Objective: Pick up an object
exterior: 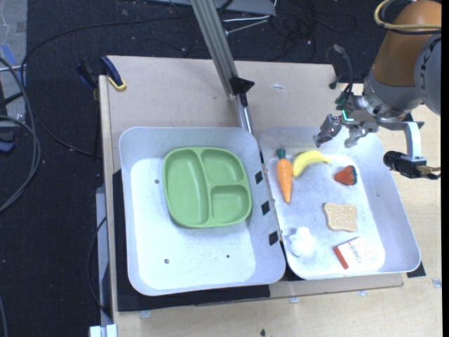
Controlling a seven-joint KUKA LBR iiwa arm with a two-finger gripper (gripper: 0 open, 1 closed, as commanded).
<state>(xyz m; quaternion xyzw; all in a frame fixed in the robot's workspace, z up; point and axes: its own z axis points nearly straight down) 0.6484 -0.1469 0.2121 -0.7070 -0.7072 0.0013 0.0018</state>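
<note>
Banana [309, 162] lies just beside carrot [284, 178]; the jaws [338, 132] hover above, apart and holding nothing. Risk: a descent could nudge both and close on neither.

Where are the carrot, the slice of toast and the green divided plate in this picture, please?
carrot [285, 180]: camera view, middle of its orange body.
slice of toast [341, 217]: camera view, centre of its face.
green divided plate [186, 185]: camera view, floor of its large left compartment.
</note>
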